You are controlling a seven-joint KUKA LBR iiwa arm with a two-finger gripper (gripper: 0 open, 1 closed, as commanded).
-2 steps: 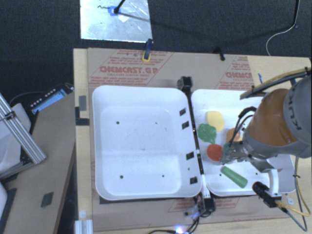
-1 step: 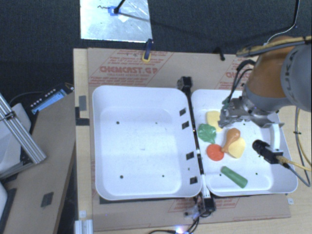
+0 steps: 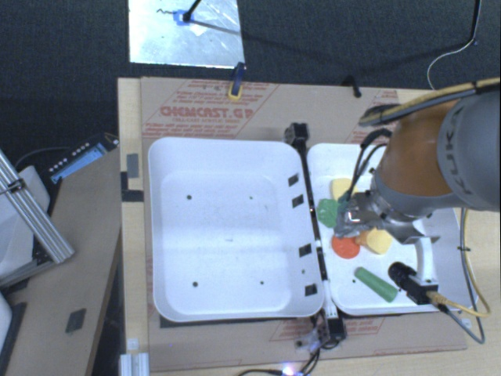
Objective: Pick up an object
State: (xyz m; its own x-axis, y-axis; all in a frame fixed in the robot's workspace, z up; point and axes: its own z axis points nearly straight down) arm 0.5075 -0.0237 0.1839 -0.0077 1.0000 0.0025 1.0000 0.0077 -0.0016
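Camera view shows the arm's gripper (image 3: 350,219) low over the right bin (image 3: 325,163), near that bin's left wall, with the grey and orange wrist covering much of the bin behind it. Whether anything sits between the gripper's tips cannot be told from this angle; the wrist hides them.

The objects cluster tightly around the gripper. An orange round piece (image 3: 345,247) lies just beside it toward the bin's front edge, a yellow rounded piece (image 3: 379,241) just beside that on the side away from the left bin, a green piece (image 3: 327,210) against the left wall, and a pale yellow piece (image 3: 341,188) toward the back edge. A green cylinder (image 3: 376,283) lies apart near the front edge, its long axis slanting from the middle toward the front right corner. By my judgement the orange piece is the nearest candidate, sitting almost under the gripper.

The left bin (image 3: 227,225) sits alongside. The cardboard sheet (image 3: 207,112) under both bins carries red print reading roughly "CHEMCAST", repeated along its edges; the smaller lettering is unreadable.
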